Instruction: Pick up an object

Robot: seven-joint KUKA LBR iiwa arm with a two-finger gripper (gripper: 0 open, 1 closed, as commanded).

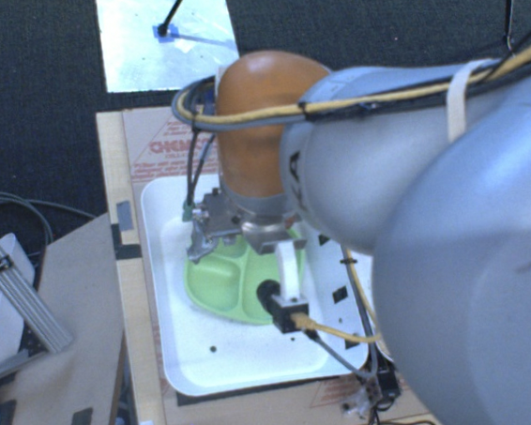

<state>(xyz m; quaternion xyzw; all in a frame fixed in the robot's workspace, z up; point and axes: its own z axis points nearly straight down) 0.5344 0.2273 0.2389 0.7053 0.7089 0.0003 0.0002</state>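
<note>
The pale green divided plastic plate is what I'm after; my gripper sits low over its far left rim, but my wrist hides whether I have hold of it. The plate appears to rest flat in the shallow white bin, so I judge the lift is not yet done.

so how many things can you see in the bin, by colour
green tray: 1
total: 1, lying in the white bin; the arm hides part of the bin, so more may be there
</note>
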